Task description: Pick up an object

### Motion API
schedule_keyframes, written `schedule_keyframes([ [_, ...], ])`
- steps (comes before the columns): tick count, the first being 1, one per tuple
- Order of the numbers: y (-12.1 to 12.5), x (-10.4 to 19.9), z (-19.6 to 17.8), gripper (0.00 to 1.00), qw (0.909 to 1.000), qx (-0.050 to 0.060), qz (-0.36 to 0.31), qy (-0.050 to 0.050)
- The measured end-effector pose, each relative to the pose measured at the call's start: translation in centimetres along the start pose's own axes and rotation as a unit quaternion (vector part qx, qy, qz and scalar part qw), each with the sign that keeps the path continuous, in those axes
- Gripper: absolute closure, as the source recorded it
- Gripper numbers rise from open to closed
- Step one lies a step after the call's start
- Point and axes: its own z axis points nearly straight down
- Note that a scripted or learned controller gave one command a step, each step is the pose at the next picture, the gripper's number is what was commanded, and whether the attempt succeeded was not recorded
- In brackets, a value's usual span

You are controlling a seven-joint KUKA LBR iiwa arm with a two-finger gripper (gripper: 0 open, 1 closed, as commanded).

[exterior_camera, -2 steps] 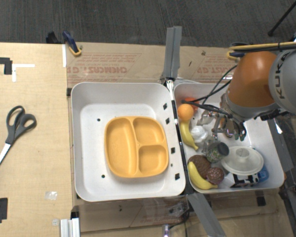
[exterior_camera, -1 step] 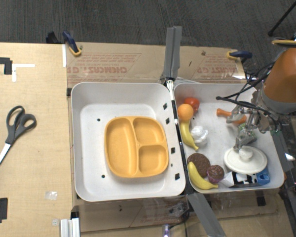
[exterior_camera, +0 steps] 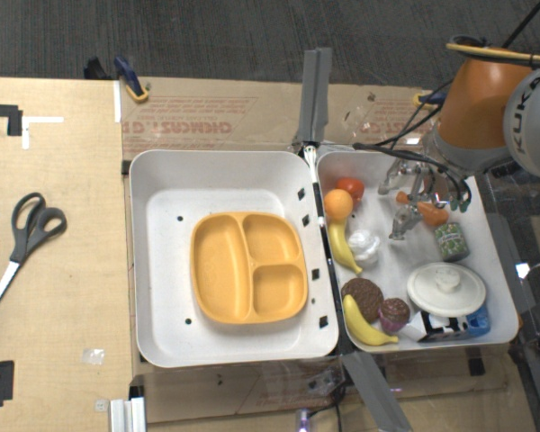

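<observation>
Clearly the gripper (exterior_camera: 421,207) hangs in the right bin (exterior_camera: 501,241) toward one o'clock, fingers parted around a small orange object (exterior_camera: 429,211). A green can (exterior_camera: 450,241) crowds it at four o'clock; an off-centre pinch could squirt the piece loose

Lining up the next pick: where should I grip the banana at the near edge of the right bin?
Probably mid-body, from straight above, the pincer closing across the banana's narrow width. It lies flat and curved; its upper end touches the brown cookie, but its lower side looks free.
</observation>
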Motion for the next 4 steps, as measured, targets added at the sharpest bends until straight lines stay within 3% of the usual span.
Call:
schedule_keyframes([
  [1,-5.9,1.3,0.0,0.00,0.9999,0.001,0.012,-0.001],
  [3,-7.0,1.1,-0.1,0.00,0.9987,0.001,0.050,-0.001],
  [4,-5.9,3.3,0.2,0.00,0.9921,0.000,0.125,0.002],
])
